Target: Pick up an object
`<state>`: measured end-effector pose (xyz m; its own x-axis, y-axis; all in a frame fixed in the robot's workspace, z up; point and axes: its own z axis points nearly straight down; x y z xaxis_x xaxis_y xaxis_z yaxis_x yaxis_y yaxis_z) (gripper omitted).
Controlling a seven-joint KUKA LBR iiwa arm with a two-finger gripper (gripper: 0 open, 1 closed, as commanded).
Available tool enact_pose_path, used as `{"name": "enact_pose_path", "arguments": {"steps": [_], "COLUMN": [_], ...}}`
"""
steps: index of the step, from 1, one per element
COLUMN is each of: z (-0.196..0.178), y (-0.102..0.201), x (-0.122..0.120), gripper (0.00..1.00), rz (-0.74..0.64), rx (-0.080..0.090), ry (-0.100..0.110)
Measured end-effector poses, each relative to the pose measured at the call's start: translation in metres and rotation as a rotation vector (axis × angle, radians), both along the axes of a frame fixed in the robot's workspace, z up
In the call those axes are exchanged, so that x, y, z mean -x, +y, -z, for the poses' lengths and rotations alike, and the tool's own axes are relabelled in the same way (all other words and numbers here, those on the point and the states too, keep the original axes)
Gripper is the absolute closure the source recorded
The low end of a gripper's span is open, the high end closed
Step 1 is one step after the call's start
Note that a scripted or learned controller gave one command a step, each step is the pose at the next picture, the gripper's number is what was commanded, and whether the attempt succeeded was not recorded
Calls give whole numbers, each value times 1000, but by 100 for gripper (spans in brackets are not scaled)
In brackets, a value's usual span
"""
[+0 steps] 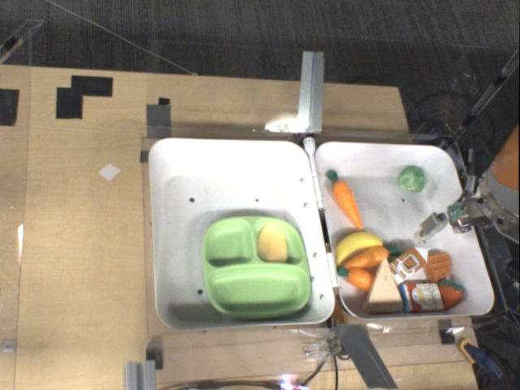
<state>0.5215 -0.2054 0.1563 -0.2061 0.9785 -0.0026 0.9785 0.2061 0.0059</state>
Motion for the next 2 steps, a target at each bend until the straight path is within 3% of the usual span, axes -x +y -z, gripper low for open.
{"name": "enact_pose_path", "arguments": {"steps": [1,2], "z": [23,58], "y": [0,90], "x": [12,31], "gripper": [0,0], "rz": [3,-119], "rx": [3,0], "ry": [-12,0]}}
